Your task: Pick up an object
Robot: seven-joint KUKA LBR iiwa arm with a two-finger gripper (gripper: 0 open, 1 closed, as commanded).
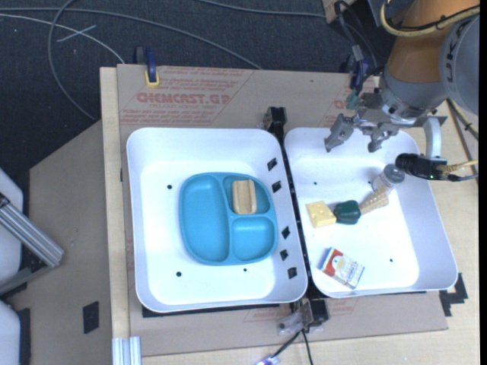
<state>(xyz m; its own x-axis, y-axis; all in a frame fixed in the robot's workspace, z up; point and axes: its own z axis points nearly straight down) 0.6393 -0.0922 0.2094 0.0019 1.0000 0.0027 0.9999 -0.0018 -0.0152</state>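
— end effector (359, 134) first: where is it and what has it got?
— hanging over the far edge of the right bin (426, 265), near that bin's back-left corner. its two fingers (338, 136) are spread apart and point down toward the white floor, with nothing between them

— what lies in that bin to pick from?
— a yellow cheese-like wedge (320, 214) touching a dark green piece (348, 212), both near the bin's middle-left. a tan ridged object (375, 200) sits just beside the green piece, and a small grey round piece (391, 176) lies at its upper end. a red and white packet (341, 268) rests near the front edge, apart from the others

— how much open room is around them?
— the bin's right half is bare white floor, and so is the strip under the fingers along the back wall. the cluster sits close to the divider (281, 196) between the bins, so the wedge has little room on its left side

— and the left bin (152, 234)?
— it holds a blue compartment tray (227, 218) near its centre, with a tan block (244, 196) in the upper right compartment. white floor runs all round the tray up to the rim

— anything near the arm?
— a black fitting with a cable (421, 166) hangs by the right bin's far-right edge, just beside the grey round piece
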